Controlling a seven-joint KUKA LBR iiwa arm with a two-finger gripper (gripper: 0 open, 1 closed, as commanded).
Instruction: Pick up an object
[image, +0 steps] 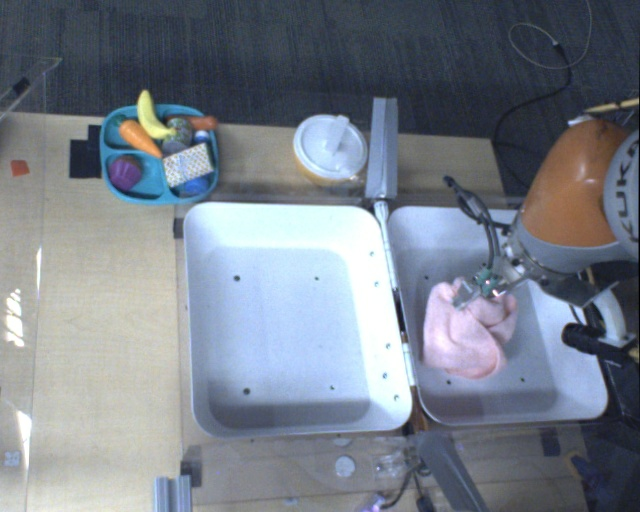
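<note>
A pink cloth (460, 335) lies crumpled in the right bin (560, 395), near its middle. My gripper (482, 289) is down at the cloth's upper right edge, touching or pressing into the fabric there. The arm, with its orange band, comes in from the right above the bin. The fingertips are small and partly buried in the cloth.
The left bin (290, 320) sits beside the right one, a metal divider rail (382, 150) between them. A blue tray (155, 155) of toy food stands at the back left and a white lidded cup (330, 148) behind the bins. A cable loops past the right bin's far edge.
</note>
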